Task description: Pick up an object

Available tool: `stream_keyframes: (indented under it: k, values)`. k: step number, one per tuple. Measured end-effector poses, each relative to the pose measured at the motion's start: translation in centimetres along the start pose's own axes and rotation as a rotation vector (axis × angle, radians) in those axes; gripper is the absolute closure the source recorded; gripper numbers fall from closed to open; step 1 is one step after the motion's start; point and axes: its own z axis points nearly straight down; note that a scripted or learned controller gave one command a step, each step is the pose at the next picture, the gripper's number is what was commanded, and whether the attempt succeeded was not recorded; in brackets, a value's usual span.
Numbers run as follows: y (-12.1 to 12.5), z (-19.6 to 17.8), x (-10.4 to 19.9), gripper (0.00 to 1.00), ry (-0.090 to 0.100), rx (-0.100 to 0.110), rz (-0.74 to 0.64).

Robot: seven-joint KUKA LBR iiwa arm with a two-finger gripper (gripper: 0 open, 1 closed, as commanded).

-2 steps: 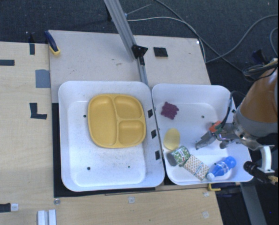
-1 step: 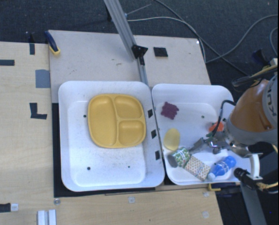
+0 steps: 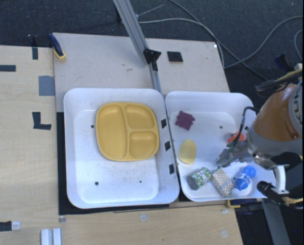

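Counter (image 3: 19, 137) of pale wood at far left, marked with dark tape patches. Left of the divider between the bins: a shallow white bin (image 3: 80, 188), holding a yellow three-compartment plate (image 3: 126, 131) in its upper middle, flat and well apart from the divider. Above the divider: a slanted grey metal bar (image 3: 129, 17) running down to a black clamp at the bins' top edge, with a small black square (image 3: 175, 56) just right of it on the board. Right of the divider: a second white bin (image 3: 208, 103). Near the divider in that bin, toward the top: a crumpled purple object (image 3: 184, 120). Below it, a little closer to the divider: a pale yellow oval object (image 3: 187, 151). Lower still, near the bin's bottom edge: a green and grey can (image 3: 200, 177) on its side, touching or just beside a patterned tan packet (image 3: 222, 181). Further right of the divider, along the same bottom edge: a blue and white object (image 3: 243, 179), just beside the packet. Above these, well right of the divider: the gripper (image 3: 232, 155), dark, low over the bin floor, just above the packet and the blue and white object, with a small orange-red object (image 3: 237, 137) just above it. Cannot tell how the gripper stands, apart or together, and nothing visibly clamped in it. Farthest from the divider: the grey arm with its orange band (image 3: 275, 119), over the bin's right rim.
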Motion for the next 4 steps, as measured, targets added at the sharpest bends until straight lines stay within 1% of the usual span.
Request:
stream_keyframes:
  k: [1,2,3,4]
  values:
    - [0.0,-4.3,0.6,1.00,-0.001,-0.003,-0.001]
    - [0.0,-8.6,0.2,1.00,-0.002,-0.004,0.000]
    - [0.1,-10.6,0.2,1.00,-0.001,-0.002,0.000]
    - [0.8,-10.4,5.9,1.00,0.002,0.000,-0.005]
